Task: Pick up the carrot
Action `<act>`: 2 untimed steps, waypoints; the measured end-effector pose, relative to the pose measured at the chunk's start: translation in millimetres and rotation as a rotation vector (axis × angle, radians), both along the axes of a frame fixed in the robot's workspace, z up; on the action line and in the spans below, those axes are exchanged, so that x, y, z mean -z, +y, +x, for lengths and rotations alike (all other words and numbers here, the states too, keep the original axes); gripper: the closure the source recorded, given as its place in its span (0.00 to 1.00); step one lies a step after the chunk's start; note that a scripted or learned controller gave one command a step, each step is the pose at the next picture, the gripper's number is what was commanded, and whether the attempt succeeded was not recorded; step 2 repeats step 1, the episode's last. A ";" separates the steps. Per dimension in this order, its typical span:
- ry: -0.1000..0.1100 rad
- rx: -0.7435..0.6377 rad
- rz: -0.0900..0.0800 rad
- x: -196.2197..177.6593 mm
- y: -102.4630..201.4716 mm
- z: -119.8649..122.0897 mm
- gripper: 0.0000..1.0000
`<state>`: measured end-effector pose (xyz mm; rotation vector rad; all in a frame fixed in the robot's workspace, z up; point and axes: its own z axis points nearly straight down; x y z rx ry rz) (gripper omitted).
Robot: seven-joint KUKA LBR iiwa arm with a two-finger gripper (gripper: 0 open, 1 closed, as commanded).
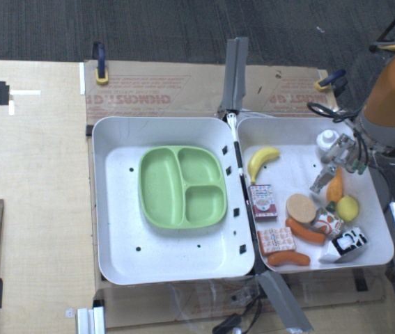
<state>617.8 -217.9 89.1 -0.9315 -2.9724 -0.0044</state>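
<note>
The carrot is a short orange piece in the right bin, near its right wall and just above a yellow lemon. My gripper reaches in from the right and is low over the bin, right against the carrot's left side. The wrist hides the carrot's upper end. I cannot make out whether the carrot is gripped or simply lies beside the gripper.
The right bin also holds a banana, a red box, a tan round disc, two sausages, small cartons and a black-and-white item. In the left bin lies a green divided plate.
</note>
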 end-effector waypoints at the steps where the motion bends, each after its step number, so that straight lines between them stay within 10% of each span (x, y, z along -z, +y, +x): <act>1: -0.026 0.112 -0.012 -3.7 -3.3 -48.5 0.00; 2: -0.026 0.112 -0.012 -3.7 -3.3 -48.5 0.00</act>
